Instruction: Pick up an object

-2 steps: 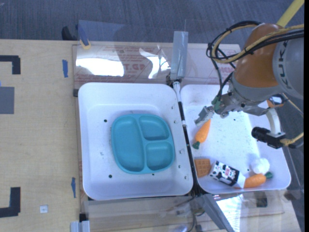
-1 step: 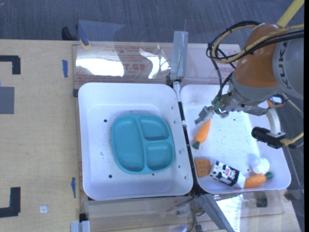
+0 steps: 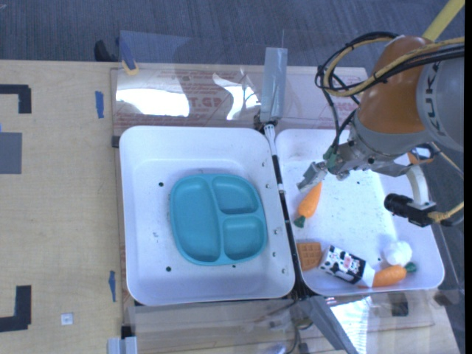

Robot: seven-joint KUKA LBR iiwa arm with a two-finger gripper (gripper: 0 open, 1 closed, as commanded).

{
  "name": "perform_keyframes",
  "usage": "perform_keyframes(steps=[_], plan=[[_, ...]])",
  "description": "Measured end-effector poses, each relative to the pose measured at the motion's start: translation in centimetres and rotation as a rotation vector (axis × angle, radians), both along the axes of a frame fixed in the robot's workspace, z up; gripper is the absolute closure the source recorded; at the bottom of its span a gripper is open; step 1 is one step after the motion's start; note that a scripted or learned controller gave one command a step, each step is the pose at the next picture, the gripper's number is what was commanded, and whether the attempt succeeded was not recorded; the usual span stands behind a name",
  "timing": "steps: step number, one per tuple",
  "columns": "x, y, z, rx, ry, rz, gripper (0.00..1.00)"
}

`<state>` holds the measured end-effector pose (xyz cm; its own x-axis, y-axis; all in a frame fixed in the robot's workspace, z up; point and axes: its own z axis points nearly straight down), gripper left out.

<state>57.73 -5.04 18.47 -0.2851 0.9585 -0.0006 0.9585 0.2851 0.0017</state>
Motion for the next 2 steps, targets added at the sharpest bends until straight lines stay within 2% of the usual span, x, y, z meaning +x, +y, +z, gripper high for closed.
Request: perform_keyframes(steps=[1,2], plan=[[-3.7,2.0,0.0,0.001,0.005,0.100,0.00],[-1.9,-1.0,0.0,-0.001,0.000,0.217,0.00]])
